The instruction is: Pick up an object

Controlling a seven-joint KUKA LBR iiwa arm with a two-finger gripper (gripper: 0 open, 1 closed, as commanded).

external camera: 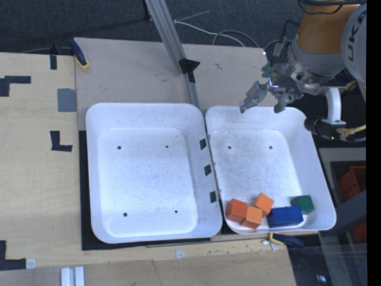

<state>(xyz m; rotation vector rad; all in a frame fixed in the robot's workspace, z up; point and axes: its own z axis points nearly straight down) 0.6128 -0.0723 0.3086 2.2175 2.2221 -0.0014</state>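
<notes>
Blocks [262, 210] clustered lower right, untouched; end effector [261, 102] spread wide, carrying nothing, upper right. Approach step: probably needs lowering toward the cluster.

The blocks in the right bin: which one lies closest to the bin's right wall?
The green block. It sits at the far right of the cluster, beyond the blue block and the three orange blocks, nearest the right bin wall.

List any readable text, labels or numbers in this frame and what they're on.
"UK": partial dark letters on the arm's grey housing, cut off at the frame edge; the rest of the word is out of frame.
No lettering or numbers can be seen on the blocks, the right bin or the bench.
</notes>
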